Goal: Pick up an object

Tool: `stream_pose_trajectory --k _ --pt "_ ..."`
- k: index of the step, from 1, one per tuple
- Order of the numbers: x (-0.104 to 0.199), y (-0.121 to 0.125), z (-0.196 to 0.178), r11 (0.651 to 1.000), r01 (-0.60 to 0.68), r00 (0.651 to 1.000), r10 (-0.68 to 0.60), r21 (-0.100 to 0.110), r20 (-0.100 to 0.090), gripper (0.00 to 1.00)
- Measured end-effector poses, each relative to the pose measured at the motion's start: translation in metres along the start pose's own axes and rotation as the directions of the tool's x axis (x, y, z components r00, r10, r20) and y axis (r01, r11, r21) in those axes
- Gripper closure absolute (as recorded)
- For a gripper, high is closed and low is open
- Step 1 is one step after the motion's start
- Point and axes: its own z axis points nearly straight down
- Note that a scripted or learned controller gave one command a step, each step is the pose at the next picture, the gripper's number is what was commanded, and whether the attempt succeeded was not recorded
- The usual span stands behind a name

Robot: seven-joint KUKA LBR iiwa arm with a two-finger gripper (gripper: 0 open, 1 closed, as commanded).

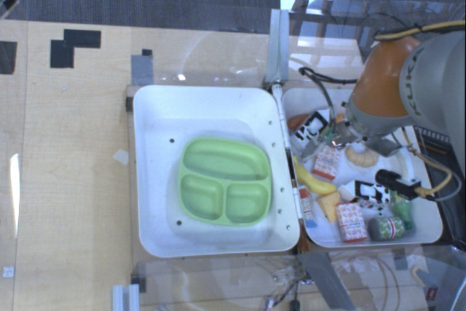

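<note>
- The grey arm [429,76], orange band above its wrist, reaches in from the right and hangs low over the right-hand bin [429,229], its pincer [348,136] down among the clutter.
- Whether the pincer is spread or pressed together cannot be told; the wrist hides it, and nothing is seen gripped.
- On this evidence, the pick is not yet made: every item lies in the bin, none lifted clear.
- Candidates crowd the right bin: a banana [314,180], a small red-and-white carton [327,162] just beside the pincer, a patterned box [351,221], a green can [386,228].
- The left bin [153,127] carries a light-green divided tray [223,180], well apart from the arm.
</note>
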Motion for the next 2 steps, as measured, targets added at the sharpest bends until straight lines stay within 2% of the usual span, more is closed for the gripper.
stream_pose_trajectory --k 1,2 --pt "0.000 0.003 -0.011 1.000 0.001 1.000 -0.001 -0.004 -0.001 1.00" --pt "0.043 0.026 -0.114 1.000 -0.029 1.000 0.029 0.008 -0.004 1.00"
